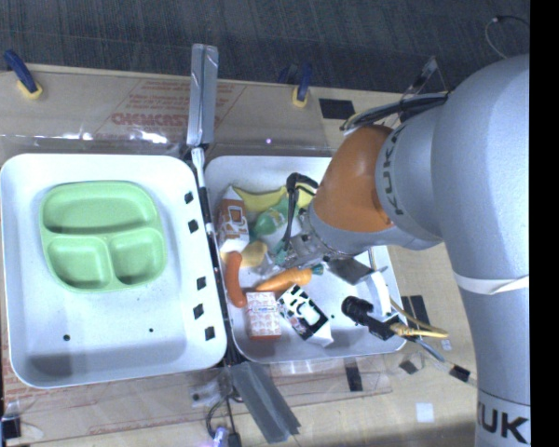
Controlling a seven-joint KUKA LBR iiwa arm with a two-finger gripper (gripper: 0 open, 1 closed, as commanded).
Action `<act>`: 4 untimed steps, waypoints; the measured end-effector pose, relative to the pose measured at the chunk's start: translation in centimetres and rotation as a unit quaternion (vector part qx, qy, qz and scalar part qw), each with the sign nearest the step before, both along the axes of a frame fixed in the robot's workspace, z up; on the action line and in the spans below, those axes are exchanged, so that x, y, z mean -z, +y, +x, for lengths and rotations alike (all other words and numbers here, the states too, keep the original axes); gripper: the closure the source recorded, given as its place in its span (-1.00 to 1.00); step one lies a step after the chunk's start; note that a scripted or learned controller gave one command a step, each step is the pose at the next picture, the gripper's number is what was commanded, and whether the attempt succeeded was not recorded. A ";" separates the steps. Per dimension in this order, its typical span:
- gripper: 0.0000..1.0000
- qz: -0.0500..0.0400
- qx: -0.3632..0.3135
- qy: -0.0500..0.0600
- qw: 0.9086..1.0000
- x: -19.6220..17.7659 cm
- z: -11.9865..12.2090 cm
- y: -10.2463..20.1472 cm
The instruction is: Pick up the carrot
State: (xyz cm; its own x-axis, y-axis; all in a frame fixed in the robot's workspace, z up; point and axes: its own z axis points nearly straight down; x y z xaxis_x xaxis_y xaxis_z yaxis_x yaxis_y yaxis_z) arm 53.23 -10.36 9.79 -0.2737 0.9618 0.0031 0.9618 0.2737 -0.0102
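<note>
Roughly left-to-right carrot [282, 278], slightly slanted.

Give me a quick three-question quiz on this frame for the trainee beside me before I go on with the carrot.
1. Multiple choice: the carrot lies A) in the green tray, B) in the right-hand bin, C) on the bench outside the bins.
2. True or false: the banana sits in the green tray.
3. Fill in: the arm over the right-hand bin wears an ___ band above its wrist.

Key: 1 B. 2 false, it lies in the right-hand bin, at the far side. 3 orange.
</note>
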 end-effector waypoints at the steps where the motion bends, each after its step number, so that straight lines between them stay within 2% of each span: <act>1: 1.00 0.000 -0.005 -0.003 1.000 -10.4 3.3 6.2; 2: -1.00 0.000 -0.005 -0.002 1.000 -10.4 3.3 6.2; 3: -1.00 0.002 -0.142 -0.001 0.990 -9.1 -1.2 7.2; 4: -1.00 0.001 -0.136 -0.003 0.991 -12.5 -0.5 7.0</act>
State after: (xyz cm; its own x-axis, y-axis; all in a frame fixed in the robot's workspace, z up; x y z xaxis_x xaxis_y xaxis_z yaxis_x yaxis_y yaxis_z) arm 52.74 -3.40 22.26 -0.5236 0.8520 0.0026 0.8520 0.5236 -0.0043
